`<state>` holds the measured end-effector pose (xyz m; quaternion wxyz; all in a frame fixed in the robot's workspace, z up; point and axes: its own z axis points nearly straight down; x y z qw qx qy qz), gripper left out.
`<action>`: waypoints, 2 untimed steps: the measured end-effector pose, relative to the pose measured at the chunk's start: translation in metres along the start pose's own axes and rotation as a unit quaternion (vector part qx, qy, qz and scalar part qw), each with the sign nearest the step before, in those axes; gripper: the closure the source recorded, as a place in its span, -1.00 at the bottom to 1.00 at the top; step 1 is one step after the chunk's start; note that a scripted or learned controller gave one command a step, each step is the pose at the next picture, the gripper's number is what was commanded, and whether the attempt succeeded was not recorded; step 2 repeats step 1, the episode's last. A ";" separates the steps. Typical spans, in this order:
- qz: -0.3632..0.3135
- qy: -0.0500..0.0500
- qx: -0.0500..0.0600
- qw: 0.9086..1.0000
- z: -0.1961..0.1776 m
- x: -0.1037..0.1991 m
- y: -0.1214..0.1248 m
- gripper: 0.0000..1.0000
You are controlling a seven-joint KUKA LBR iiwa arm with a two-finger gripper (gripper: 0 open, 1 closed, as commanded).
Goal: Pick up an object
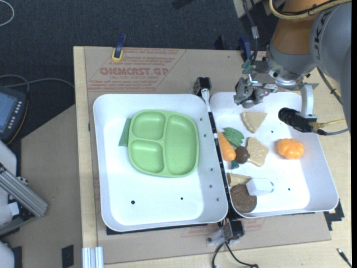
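My gripper hangs over the back left part of the right bin, above a tan wedge-shaped piece. I see nothing between its fingers. Below it lie an orange carrot, a green leaf-like piece, a dark round item, a tan cracker-like slice and an orange fruit. Near the bin's front are a brown round cookie, a white piece and another tan slice.
The left bin holds a green divided plate. A black cylindrical part of the arm's fitting sticks out over the right bin's back. Clamps sit at the seam between the bins, back and front.
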<state>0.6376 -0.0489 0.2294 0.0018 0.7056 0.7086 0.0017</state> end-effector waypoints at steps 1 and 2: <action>0.003 0.000 0.004 1.000 -0.003 0.001 -0.018 1.00; 0.003 0.000 0.004 1.000 -0.003 0.001 -0.018 1.00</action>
